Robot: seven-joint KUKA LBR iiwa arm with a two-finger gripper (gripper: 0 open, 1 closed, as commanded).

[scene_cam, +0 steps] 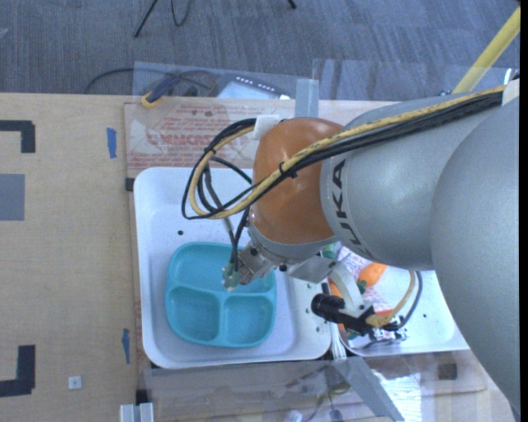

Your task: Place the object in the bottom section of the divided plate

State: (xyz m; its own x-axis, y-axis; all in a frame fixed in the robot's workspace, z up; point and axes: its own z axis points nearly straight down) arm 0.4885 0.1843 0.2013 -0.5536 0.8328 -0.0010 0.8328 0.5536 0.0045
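Pale wooden counter (pixel 66 264) spreads across the left side, marked with black corner brackets (pixel 21 135) and short strips of blue tape (pixel 111 142); nearest the lens, the grey arm (pixel 429 189) comes in from the right and covers much of the scene, its orange band (pixel 289 185) hanging above the bins with yellow and black cables (pixel 206 185) looping off its left side; below the band the wrist narrows to the jaws, which point down over the right part of the teal divided plate (pixel 198 309), close to where its ridges meet; whether the jaws are apart, together or clamped on anything cannot be told, since the wrist hides most of them and the tip is too small to read; the divided plate lies flat in the near half of the left bin (pixel 157 206), with two smaller sections on its near side and a wider one behind them; just beside it, the right bin (pixel 433 321) holds a small orange thing (pixel 373 273) next to a white packet with red print (pixel 353 262), both partly hidden under the wrist; which of these is the object to be placed cannot be told; beyond the bins lies a sheet with red lettering (pixel 173 132), and farther still grey carpet (pixel 346 37) with dark cords (pixel 165 12) on it.
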